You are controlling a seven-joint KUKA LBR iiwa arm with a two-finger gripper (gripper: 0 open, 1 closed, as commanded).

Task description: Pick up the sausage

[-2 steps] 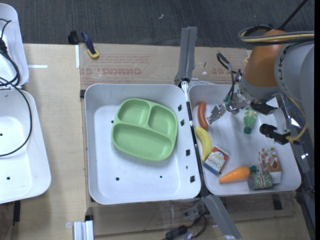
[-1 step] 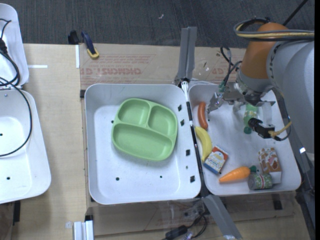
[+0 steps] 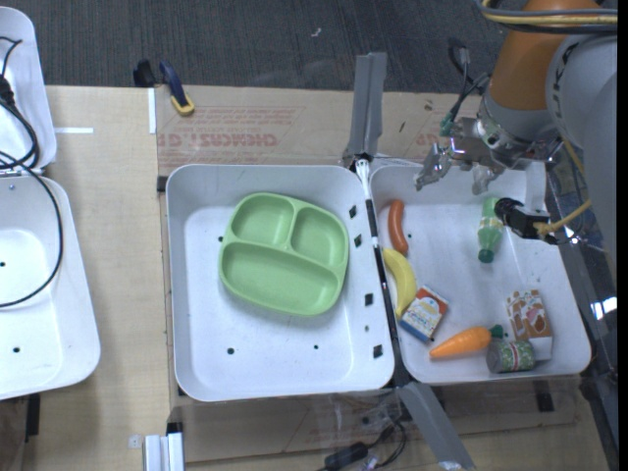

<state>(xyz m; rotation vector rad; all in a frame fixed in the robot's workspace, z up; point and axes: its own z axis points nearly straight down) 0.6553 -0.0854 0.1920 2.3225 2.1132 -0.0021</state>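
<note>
A: Camera view, from my remote seat: I have both white bins side by side on the surface. The left bin [image 3: 196, 361] holds a green divided plate [image 3: 286, 254], three compartments, nothing in any of them.

B: And the right bin?

A: The right bin [image 3: 574, 346] carries the rest. The sausage [image 3: 396, 227], reddish-orange, lies lengthwise near that bin's left wall, toward the far end. Just below it, nearly touching its lower end, I see a yellow banana [image 3: 399, 279], and below that a small printed carton [image 3: 424, 314] lying flat beside the banana's lower tip.

B: Anything along the front?

A: An orange carrot [image 3: 461, 341] lies near the front edge, its green end against a small can [image 3: 511, 354] on its side. A red-and-white snack box [image 3: 528, 314] sits just behind the can. A green bottle [image 3: 489, 232] lies further back, right of centre.

B: Where's the arm?

A: The gripper [image 3: 457, 168] hangs over the bin's far rim, up and to the right of the sausage and apart from it. I see the fingers [image 3: 430, 172] spread and pointing down, with nothing between them. The orange band [image 3: 540, 42] shows above the wrist at the upper right.
</note>
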